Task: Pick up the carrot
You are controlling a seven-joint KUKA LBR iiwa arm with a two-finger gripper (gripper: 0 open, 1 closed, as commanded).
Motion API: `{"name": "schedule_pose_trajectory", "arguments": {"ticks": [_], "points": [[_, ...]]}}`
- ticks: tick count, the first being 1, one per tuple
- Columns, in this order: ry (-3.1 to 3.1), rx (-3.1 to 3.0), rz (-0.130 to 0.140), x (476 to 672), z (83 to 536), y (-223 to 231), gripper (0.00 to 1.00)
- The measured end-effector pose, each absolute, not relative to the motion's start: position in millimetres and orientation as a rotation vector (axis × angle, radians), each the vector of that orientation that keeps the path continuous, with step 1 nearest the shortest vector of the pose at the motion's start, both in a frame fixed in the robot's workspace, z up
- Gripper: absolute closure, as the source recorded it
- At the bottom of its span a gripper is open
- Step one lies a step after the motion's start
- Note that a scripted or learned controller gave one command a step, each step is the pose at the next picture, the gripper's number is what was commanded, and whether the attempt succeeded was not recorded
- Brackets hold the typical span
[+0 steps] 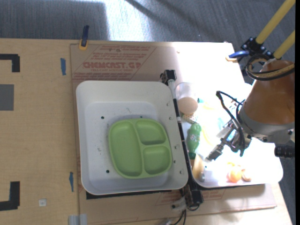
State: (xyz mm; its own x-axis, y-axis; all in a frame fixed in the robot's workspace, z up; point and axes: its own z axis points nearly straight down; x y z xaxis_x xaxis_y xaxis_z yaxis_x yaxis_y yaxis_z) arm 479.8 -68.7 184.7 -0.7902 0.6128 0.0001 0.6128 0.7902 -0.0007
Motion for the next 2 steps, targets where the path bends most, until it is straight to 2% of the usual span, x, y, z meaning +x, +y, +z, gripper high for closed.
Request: {"name": "schedule_pose_trajectory", "arguments": {"ticks": [1, 2], "points": [[-2.944, -1.111, 0.008, 478.6, 157.7, -186.2, 0.00], [-2.940, -1.138, 0.003, 481.1, 172.3, -225.1, 0.00]]}}
